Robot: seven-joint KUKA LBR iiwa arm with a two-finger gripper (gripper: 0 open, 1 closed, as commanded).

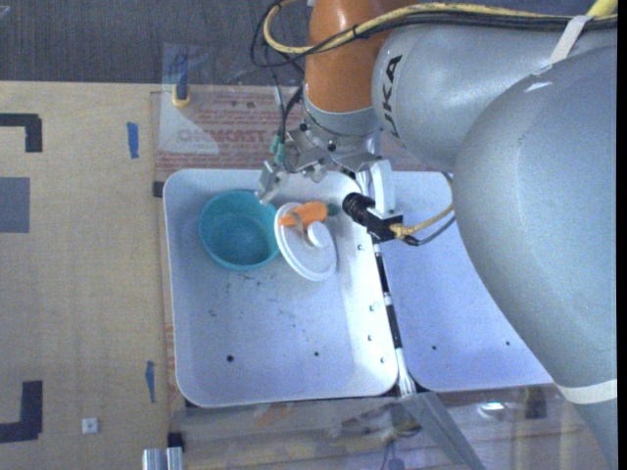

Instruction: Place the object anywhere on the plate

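A white plate [312, 253] lies in the left bin, touching a teal bowl [236, 229] on its left. An orange object [309, 212] rests on the plate's upper part, beside a small white round piece. The gripper [294, 176] hangs just above the plate's top edge, under the orange wrist band. Its fingers are hidden among the wrist hardware and cables. The orange object sits right below the gripper; I cannot tell whether they touch.
The left bin [265, 351] has a speckled floor below the bowl and plate. The right bin [460, 311] is largely covered by the grey arm. A black cable connector [367, 213] juts out near the divider between the bins.
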